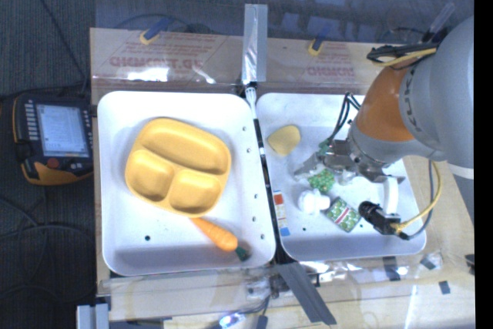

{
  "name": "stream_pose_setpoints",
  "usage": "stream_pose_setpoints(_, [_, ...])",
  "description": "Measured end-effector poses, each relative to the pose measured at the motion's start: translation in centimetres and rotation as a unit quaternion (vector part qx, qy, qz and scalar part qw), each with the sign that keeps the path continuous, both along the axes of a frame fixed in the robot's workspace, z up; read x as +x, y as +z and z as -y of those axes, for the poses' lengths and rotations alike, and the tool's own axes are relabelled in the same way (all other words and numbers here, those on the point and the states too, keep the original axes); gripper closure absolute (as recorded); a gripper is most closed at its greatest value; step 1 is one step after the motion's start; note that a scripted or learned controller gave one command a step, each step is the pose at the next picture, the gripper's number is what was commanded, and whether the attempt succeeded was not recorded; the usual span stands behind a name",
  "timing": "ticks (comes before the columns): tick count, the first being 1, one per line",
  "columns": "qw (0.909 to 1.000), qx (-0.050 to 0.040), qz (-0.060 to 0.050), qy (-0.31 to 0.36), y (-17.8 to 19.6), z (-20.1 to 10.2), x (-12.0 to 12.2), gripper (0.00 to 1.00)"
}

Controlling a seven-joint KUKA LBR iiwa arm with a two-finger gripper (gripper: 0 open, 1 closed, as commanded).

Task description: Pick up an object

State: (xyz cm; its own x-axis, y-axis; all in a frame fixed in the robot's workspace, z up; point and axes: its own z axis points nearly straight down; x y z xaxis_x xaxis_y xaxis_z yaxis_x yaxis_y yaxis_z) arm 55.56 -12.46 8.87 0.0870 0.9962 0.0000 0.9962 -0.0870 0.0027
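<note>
Arm: your grey KUKA arm came in from the right, its orange band above the wrist, and hung over the right bin.
Gripper: the gripper was low in the right bin, just above the small green item.
Tool state: you could not tell from this view whether the tool was apart or together; the wrist and its metal parts hid that.
Green item: a small green object lay right under the gripper, near the middle of the right bin. You could not see it clamped.
White item: a small white rounded object lay just beside the green one, on the side nearer the camera.
Packet: a green and white packet lay tilted near the white object, toward the near right of the same bin.
Yellow piece: a pale yellow rounded piece sat in the far left part of the right bin, apart from the gripper.
Left bin: the left bin held a yellow divided tray with three compartments.
Carrot: a toy carrot lay near the tray's near edge, its green end toward the bin wall.
Pendant: your control pendant rested on the floor to the left of the bench.
</note>
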Motion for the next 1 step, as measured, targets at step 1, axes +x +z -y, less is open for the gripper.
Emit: stream_pose_setpoints(1, [1.0000,0.0010,-0.002,-0.001,0.54,-0.08,0.00,1.00])
